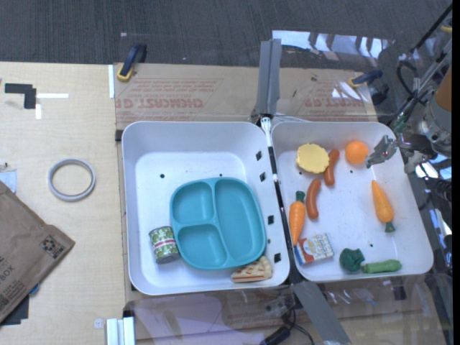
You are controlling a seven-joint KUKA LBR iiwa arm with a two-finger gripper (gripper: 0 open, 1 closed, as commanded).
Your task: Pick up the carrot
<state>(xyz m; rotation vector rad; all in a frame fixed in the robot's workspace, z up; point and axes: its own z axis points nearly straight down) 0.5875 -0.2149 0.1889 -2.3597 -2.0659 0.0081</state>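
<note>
My gripper (381,152) hangs over the right bin's (417,192) upper right edge, fingers apart, holding nothing. Bin floor looks smooth and white, crowded with toy food. Two carrots here: one (382,203) just below my gripper with room around it, another (296,220) tight against the left wall. Likely light, rigid, slick plastic. I'd pinch the near one across its thick middle.

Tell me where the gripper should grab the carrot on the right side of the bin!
Probably around the thick orange middle of the carrot, coming straight down from above. It lies flat on the right bin floor with bare space on both long sides, so the gripper could close across its width.
</note>
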